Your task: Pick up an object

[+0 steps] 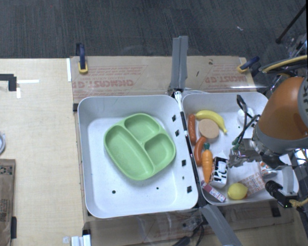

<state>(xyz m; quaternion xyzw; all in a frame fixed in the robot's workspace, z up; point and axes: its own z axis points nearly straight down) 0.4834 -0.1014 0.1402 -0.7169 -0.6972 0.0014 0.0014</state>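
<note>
From above, my hand hangs low in the right bin, beside a black-and-white carton; I cannot tell its state. A carrot, banana and lemon lie nearby. A green divided plate sits in the left bin.

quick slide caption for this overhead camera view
KUKA arm's gripper poised over toy food in right bin; green plate in left bin.

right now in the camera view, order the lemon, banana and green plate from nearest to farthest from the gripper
From the gripper, in the right bin:
1. Lemon, just below it, same bin.
2. Banana, up and left, same bin.
3. Green plate, far left, in the other bin.
</note>
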